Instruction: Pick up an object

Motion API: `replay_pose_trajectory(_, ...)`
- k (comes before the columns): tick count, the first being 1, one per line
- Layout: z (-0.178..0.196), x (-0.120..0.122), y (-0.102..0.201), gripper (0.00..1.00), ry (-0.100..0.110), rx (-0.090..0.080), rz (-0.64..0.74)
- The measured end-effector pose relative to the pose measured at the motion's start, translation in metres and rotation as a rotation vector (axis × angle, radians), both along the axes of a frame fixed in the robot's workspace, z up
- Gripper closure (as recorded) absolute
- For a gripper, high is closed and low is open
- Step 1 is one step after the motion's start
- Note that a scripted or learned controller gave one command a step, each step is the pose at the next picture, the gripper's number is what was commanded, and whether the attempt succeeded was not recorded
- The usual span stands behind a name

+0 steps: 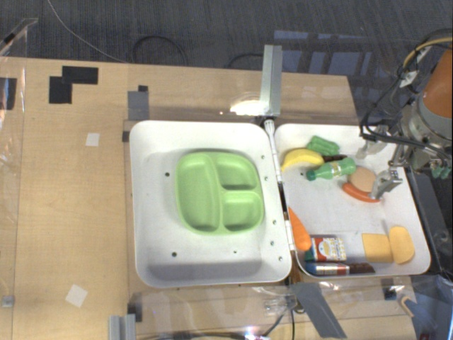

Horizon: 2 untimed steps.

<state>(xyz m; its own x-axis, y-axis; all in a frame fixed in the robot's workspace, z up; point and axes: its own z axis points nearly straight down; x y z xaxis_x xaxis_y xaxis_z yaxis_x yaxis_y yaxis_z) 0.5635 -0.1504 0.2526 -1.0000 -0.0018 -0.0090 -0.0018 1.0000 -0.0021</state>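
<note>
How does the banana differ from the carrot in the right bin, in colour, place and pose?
The banana is yellow and curved; the carrot is orange and straight, tapering. The banana lies near the far end of the right bin, roughly crosswise, touching a green bottle; the carrot lies lower down, running along the wall between the bins. Both lie on the bin's left side, away from the gripper.

Two bins side by side on bench (64, 211): left bin (152, 261) with divided tray (216, 192) at centre. In right bin (417, 261), banana (301, 159) and bottle (331, 169) at far left, carrot (300, 232) along left wall, small box (327, 248) near front, sponge (387, 246) at near right.
</note>
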Motion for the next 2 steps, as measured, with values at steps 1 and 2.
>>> replay_pose_trajectory(1, -0.132, -0.015, -0.013, 0.00, 0.009, 0.003, 0.257)
replay_pose_trajectory(2, -0.161, -0.036, 0.048, 0.00, -0.012, -0.006, 0.416)
